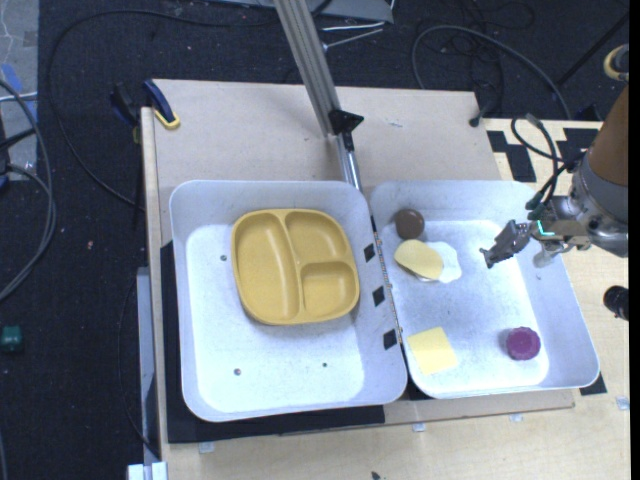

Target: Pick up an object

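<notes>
So the nearest thing to grab looks like the pale yellow rounded toy food piece lying on a white blob, kind of a fried egg shape (424, 260), sitting in the upper left part of the right-hand shallow white bin (565, 298). I'd guess it's light hollow plastic, stiff and pretty slick, so it could squirt out of a pinch. Best bet is probably across the narrow width of the yellow lump, not the flat white edge.

Just above it, nearly touching, is a small brown round piece (408, 223), also smooth, likely to roll. Lower down there's a flat yellow square block like a cheese slice (432, 350), low to the floor and hard to get fingers under. The small purple round object (522, 343) sits at lower right, well apart from the rest.

The dark two-finger gripper (498, 249) hangs over the middle right of that bin, tips pointing left toward the egg thing, nothing between them. Honestly I can't tell if the jaws are open or closed, it's too small and dark.

The left bin has a yellow divided plastic plate (296, 266). The arm is cut off at the right edge.
</notes>
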`<state>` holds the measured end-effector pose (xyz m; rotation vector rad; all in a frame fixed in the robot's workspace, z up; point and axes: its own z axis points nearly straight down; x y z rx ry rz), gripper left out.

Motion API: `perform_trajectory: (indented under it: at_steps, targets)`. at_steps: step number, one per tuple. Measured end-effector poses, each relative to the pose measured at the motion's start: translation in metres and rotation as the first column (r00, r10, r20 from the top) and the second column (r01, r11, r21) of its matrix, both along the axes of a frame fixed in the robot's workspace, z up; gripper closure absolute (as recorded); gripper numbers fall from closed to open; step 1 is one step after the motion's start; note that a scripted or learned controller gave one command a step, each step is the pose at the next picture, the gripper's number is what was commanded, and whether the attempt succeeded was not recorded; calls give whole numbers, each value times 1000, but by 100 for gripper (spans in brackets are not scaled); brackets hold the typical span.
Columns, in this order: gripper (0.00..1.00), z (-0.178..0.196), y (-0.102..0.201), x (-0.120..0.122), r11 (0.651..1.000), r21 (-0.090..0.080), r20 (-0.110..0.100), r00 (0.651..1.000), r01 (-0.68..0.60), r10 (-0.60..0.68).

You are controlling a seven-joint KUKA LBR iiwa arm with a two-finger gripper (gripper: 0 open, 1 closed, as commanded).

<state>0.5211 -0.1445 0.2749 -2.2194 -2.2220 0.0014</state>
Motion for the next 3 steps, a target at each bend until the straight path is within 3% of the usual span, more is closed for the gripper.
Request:
perform_trajectory:
  at_steps: [1, 3]
  targets:
    - [0, 0, 0, 0, 1000, 0, 1, 1000, 0, 0]
    - [0, -119, -4, -14, 1000, 1, -5, 1000, 3, -3]
